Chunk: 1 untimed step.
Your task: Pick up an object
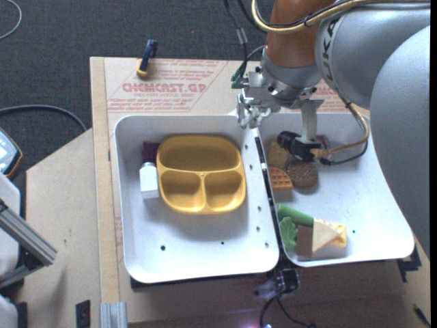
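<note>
My gripper (248, 117) hangs over the far end of the wall between the two bins, with nothing visibly held in it. In the right bin (369, 203) lie a square waffle (279, 180), a round brown cookie (302, 175), a tan piece (276, 153) partly under the arm, a green leafy toy (291, 219) and a yellow sandwich wedge (324, 238). The left bin (136, 244) holds a yellow divided plate (201, 173), a small white bottle (149, 180) and a dark purple thing (149, 149) beside it.
The bins rest on a brown cardboard sheet (171, 87). A blue and yellow tool (146, 58) lies at its far edge. The big grey arm covers the right bin's far right side. Bare bin floor shows in front of the plate.
</note>
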Available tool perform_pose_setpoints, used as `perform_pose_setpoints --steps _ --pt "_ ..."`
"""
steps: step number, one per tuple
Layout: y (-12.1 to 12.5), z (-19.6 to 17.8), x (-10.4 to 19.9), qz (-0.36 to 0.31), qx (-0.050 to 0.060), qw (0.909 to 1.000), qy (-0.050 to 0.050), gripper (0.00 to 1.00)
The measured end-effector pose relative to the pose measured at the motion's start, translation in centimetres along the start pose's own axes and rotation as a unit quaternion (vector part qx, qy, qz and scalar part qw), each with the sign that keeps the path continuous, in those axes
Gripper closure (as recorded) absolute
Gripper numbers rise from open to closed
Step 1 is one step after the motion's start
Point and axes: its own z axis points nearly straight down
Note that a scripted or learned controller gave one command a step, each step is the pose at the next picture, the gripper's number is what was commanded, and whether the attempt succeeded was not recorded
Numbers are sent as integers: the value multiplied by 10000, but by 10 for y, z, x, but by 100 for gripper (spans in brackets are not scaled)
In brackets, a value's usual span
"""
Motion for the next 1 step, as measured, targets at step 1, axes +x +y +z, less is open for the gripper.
perform_pose_setpoints --steps 1 --pt "11 -3 17 14 -26 10000 -6 100"
